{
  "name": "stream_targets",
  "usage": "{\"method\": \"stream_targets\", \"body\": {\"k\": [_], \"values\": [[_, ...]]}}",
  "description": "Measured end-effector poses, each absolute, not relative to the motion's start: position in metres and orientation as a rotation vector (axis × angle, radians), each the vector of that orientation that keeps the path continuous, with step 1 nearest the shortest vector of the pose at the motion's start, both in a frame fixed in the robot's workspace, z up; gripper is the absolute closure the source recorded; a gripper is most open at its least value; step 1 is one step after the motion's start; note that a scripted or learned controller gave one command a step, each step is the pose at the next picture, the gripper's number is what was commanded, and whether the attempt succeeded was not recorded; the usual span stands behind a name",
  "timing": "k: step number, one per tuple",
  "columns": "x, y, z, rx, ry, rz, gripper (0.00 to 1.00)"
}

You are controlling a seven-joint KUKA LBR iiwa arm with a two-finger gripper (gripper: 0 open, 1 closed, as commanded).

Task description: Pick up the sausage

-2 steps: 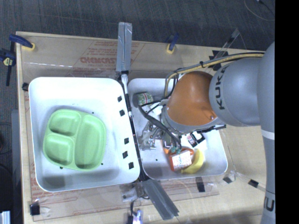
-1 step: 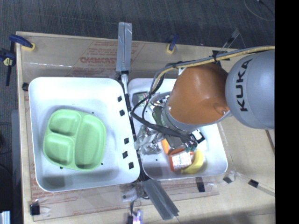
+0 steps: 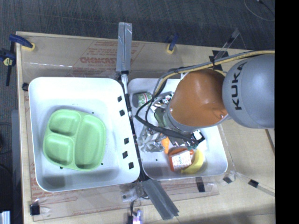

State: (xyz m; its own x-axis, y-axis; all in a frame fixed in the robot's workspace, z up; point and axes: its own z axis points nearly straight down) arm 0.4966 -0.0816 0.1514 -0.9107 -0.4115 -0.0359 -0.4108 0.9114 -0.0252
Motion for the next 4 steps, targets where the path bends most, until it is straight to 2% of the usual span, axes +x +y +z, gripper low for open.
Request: {"method": "stream_targets", "body": {"k": [1,2,3,4], "values": [[0.561,-0.094,0.134,-0.690,3.057,-0.011,1.00],[0.561,-0.016,0.193,-0.992,2.974,-0.002,1.00],[0.564,-0.103,0.145,-1.253,2.881,0.001,1.00],[0.552,-0.059,0.193,-1.277,2.865,-0.003,1.00]]}}
